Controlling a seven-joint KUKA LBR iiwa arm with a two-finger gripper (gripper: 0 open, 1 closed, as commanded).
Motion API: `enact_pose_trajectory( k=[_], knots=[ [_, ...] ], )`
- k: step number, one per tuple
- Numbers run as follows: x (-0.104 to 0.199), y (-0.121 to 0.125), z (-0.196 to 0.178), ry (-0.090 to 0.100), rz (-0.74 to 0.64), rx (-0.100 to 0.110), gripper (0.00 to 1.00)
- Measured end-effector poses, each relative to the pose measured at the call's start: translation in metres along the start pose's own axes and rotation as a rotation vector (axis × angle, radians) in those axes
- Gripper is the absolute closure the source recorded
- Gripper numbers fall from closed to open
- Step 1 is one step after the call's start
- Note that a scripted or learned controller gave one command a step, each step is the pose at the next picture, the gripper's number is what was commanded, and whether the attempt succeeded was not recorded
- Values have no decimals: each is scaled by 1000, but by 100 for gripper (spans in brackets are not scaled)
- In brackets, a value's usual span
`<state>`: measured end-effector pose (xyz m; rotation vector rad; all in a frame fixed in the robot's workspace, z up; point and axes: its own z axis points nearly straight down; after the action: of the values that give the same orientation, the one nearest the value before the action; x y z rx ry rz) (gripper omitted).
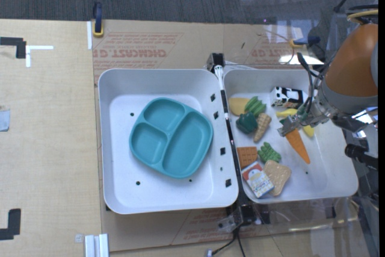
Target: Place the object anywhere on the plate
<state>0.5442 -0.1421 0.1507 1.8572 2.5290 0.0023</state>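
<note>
Hovered gripper over toys right of plate (grip state impossible to tell), beside carrot. Placed nothing yet; pick and transfer remained.

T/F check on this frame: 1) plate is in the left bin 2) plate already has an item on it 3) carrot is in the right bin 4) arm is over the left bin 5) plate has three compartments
1) True. The teal plate sits in the left bin.
2) False. All the plate's compartments are bare; the toy food lies in the right bin.
3) True. The orange carrot lies in the right bin, right of the corn cob.
4) False. The arm reaches in from the right, and its gripper is over the right bin, just above the carrot's top end.
5) True. The plate has one long compartment and two smaller ones.
</note>
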Motion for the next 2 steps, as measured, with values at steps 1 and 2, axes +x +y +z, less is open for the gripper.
enact_pose_trajectory(
  k=[1,2],
  knots=[
    [108,20,-81,0,-129,2,100],
    [180,81,-70,0,-349,4,100]
  ],
)
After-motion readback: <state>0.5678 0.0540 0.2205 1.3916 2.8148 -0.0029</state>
